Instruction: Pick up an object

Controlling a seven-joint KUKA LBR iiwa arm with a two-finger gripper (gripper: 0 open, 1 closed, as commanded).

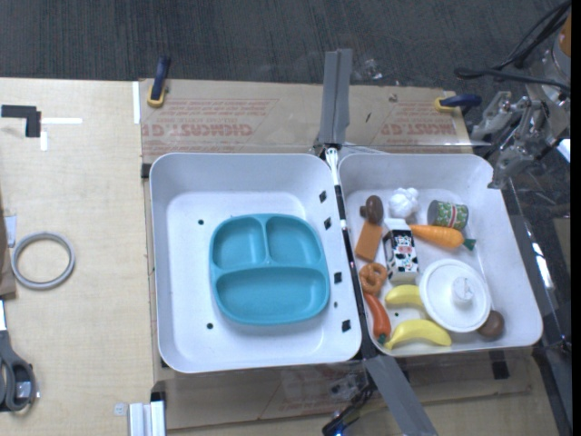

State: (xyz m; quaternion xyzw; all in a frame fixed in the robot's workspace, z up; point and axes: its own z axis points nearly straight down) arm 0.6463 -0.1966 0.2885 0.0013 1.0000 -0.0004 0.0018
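Gripper (511,139) hovering past the right bin (514,243) corner, finger state impossible to tell, carrot (437,236) and banana (418,334) lying inside, plate (270,269) sitting in left bin (172,271)

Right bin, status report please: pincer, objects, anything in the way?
Pincer parked beyond right bin, grip unreadable. Carrot, bananas, white lid all lying packed together. Nothing lifted.

A blue divided plate (270,269) lies in the left bin (172,243); toy food crowds the right bin (517,252).

Dark carpeted floor (227,16) beyond a pale wooden bench (73,334), brown cardboard (236,116) under the bins.
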